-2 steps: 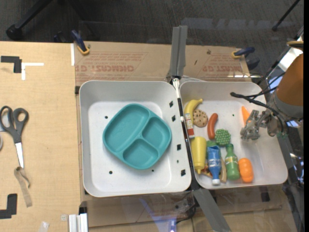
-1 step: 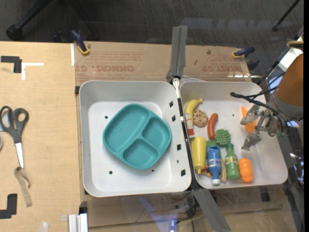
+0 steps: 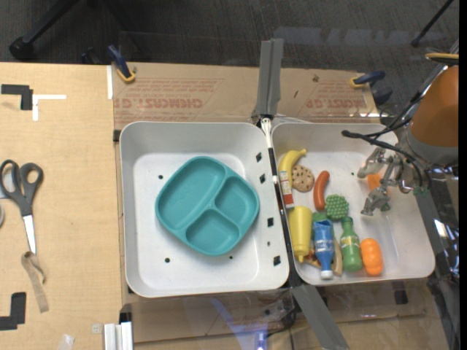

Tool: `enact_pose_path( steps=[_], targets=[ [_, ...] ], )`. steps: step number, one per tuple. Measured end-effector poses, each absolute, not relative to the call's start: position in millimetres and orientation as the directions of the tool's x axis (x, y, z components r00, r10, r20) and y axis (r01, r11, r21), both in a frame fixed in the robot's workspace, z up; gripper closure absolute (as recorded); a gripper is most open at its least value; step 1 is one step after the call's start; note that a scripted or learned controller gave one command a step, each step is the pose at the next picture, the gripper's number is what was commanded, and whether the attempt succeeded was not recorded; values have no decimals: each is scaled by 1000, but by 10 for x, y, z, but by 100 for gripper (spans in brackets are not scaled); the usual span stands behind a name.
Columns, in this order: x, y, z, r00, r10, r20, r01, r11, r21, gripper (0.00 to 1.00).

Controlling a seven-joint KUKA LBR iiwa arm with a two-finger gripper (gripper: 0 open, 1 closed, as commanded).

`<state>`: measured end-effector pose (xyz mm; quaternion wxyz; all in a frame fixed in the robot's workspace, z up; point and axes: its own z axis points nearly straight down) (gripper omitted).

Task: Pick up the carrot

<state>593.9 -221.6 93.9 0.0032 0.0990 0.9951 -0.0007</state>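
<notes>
A small orange carrot [image 3: 374, 181] shows between the two metal fingers of my gripper [image 3: 369, 189], over the right side of the right bin [image 3: 408, 232]. The gripper reaches in from the right and is shut on the carrot; only a short orange piece of it shows, the rest is hidden by the fingers. One finger [image 3: 369, 168] lies above the carrot in the view, the other [image 3: 374, 203] below it.
The right bin also holds a banana [image 3: 290, 162], cookie [image 3: 303, 177], red sausage [image 3: 321, 188], broccoli [image 3: 336, 206], yellow bottle [image 3: 300, 228], blue bottle [image 3: 324, 245], green bottle [image 3: 350, 248] and an orange pumpkin-like toy [image 3: 372, 257]. A teal divided plate [image 3: 208, 205] lies in the left bin.
</notes>
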Motion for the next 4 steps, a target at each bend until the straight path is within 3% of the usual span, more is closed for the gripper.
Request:
enact_pose_path(
  steps=[1, 2, 3, 4],
  targets=[
    [5957, -2216, 1049, -981, 195, -13, 195, 981, -2, 100],
    [5649, -2221, 1254, -982, 189, -3, 189, 982, 0, 100],
    [5650, -2219, 1253, -982, 189, -4, 189, 982, 0, 0],
    [6120, -2211, 938, -985, 172, -7, 172, 985, 0, 0]
  ],
)
